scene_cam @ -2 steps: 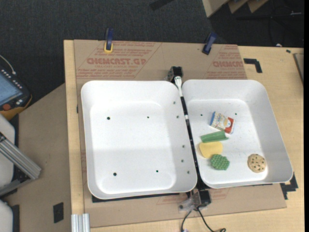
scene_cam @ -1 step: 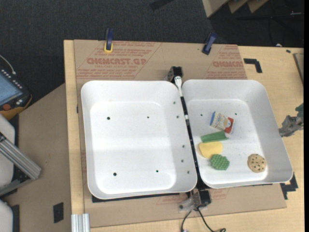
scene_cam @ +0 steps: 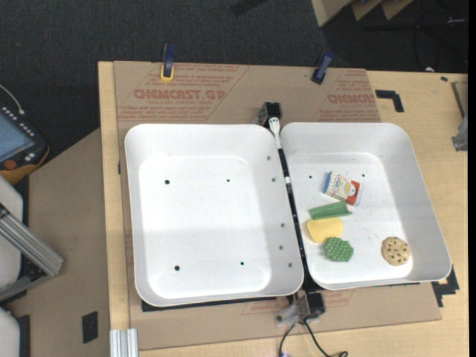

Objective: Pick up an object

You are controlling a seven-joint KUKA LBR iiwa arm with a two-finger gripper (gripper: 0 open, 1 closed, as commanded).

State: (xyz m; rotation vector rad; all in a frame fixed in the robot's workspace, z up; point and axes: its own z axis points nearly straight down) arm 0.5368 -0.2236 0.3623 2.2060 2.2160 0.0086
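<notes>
All the pickable things lay in the right bin [scene_cam: 416,162], toward its near-left part. Nearest the camera sat the round cookie [scene_cam: 395,251], alone by the near-right wall, and the bumpy green piece [scene_cam: 338,251]. Just behind that, touching or nearly so, lay the yellow piece [scene_cam: 325,230], and behind it the green pod [scene_cam: 329,210], its long axis running roughly left to right, the right end tipped slightly away. Farther back the small carton [scene_cam: 342,187] lay flat, its long axis slanting from far-left to near-right.

The main risk, as I judged it, was the crowding: fingers closing on the pod or the yellow piece could catch a neighbour or push it aside. The cookie looked flat and might slip a pinch. Whether the gripper was wide or narrow could not be told.
</notes>
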